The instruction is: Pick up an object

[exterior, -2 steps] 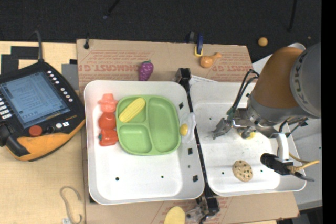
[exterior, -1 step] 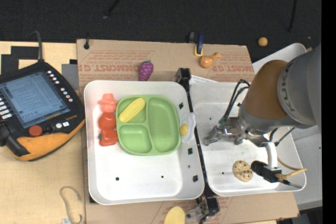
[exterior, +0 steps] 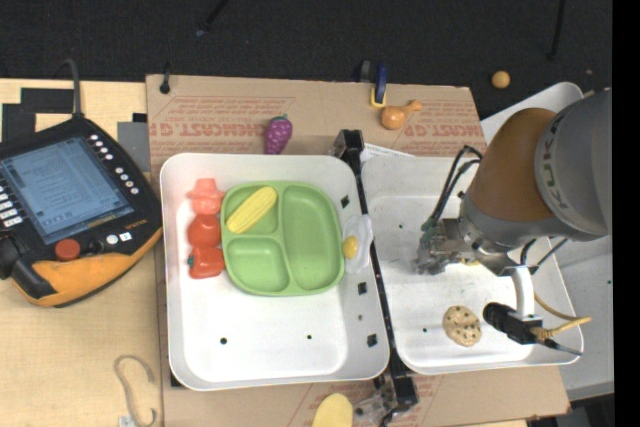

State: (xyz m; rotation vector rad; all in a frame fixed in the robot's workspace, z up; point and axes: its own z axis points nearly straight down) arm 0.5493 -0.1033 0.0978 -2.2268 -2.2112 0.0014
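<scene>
Your hand (exterior: 433, 257) hangs low over the right bin (exterior: 410, 315), close to that bin's floor and toward its left half, with the arm reaching in from the right. You cannot tell from this angle whether the hand is released or clenched: the wrist covers it from above. Nothing can be seen gripped in it, so count the pick as not yet done.

The nearest thing to take is the cookie (exterior: 462, 325), a round tan biscuit with dark specks. It lies flat on the floor of the right bin, nearer the camera than the hand and a little to its right, near it but not touching.

Everything else sits in the left bin (exterior: 260, 335), across the divider. There is a green plate (exterior: 310, 225) with three compartments and a corn cob (exterior: 250, 208) lying across its upper left compartment. A red figure (exterior: 204, 230) lies just beside the plate's left edge. A small yellow piece (exterior: 351, 247) rests against the plate's right edge, close to the divider.

By my judgement you are at the approach. What is left is to bring the hand over a thing, close on it and lift it clear. If the cookie is your target, expect trouble: it lies flat and thin, so the hand may slide over it or push it along the floor.
</scene>
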